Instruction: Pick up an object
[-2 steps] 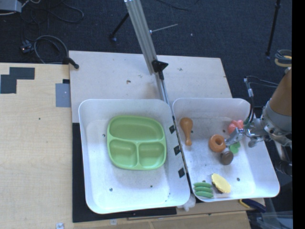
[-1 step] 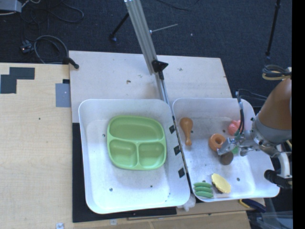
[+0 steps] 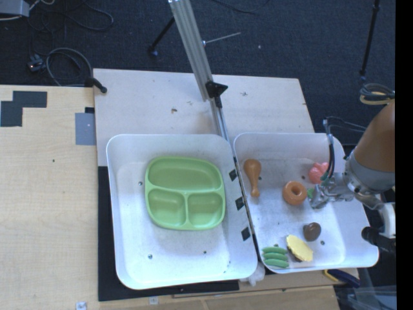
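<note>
Arm [image 3: 377, 150] comes in from the right, over the right bin's [image 3: 335, 258] right side. Tool [image 3: 321, 199] sits low inside that bin, metal tip pointing left. Can't tell whether it is spread or pressed together; too small and blurred. Nothing visibly pinched.

Objects, placed from the tool:
- donut [image 3: 295, 193]: just left of the tool, near it; contact can't be judged.
- pink toy [image 3: 318, 172]: just above the tool, partly behind the black cable [image 3: 332, 157].
- green bit [image 3: 311, 191]: right at the tool tip, between it and the donut; too small to identify.
- drumstick [image 3: 252, 175]: further left, near the bin's left wall, lying lengthwise.
- brown piece [image 3: 312, 231]: below the tool, apart from it.
- yellow piece [image 3: 299, 248]: below and slightly left, near the bin's front wall.
- green pods [image 3: 276, 257]: below-left, front corner, just beside the yellow piece.

Left bin [image 3: 126, 237], well left of the tool, holds a green divided plate [image 3: 185, 193], flat, three compartments. Both bins rest on the surface [image 3: 148, 102].
</note>
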`<state>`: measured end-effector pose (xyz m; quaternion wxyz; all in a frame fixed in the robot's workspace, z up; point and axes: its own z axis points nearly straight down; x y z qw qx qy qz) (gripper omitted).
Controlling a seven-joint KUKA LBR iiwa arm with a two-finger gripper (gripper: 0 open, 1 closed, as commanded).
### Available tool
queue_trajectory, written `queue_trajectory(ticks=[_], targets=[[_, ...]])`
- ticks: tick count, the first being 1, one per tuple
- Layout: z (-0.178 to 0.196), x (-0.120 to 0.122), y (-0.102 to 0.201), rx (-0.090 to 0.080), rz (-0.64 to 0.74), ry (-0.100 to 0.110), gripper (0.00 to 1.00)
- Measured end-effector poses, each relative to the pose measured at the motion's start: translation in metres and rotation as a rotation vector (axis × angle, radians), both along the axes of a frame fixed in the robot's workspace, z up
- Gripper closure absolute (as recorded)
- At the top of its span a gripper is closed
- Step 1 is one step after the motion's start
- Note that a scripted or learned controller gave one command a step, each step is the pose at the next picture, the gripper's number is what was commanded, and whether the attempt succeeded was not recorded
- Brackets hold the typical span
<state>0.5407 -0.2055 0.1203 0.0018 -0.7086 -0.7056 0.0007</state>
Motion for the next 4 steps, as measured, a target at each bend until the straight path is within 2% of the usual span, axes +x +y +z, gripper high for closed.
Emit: queue_trajectory(ticks=[2, 3, 4], targets=[[0.098, 0.009, 0.001, -0.003, 0.006, -0.007, 1.0], [0.107, 0.024, 0.056, -0.001, 0.01, -0.004, 1.0], [0.098, 0.034, 0.105, 0.001, 0.008, 0.0, 1.0]])
